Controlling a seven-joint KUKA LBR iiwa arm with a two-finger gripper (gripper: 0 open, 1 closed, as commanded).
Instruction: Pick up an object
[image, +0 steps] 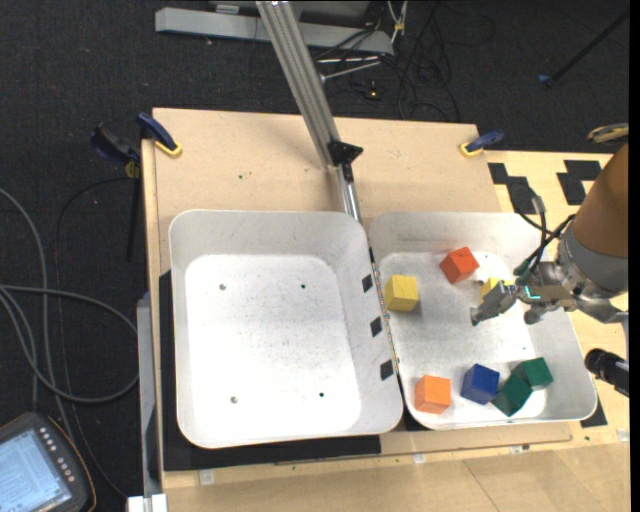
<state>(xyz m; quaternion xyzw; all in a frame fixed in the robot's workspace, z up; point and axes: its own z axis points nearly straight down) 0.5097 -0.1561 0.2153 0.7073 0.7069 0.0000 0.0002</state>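
1. Tool (497, 303) at right of frame over the right shallow white bin (560, 400); cannot tell its state
2. Red-orange cube (459, 264) upper left of tool; yellow cube (402, 292) at bin's left side
3. Orange cube (432, 393), blue cube (480, 383), two dark green cubes (525, 384) along lower edge
4. Left shallow white bin (190, 330) on tan wooden worktop (250, 160)

Arm (600, 230) reaches in from the right; hand (497, 303) low.
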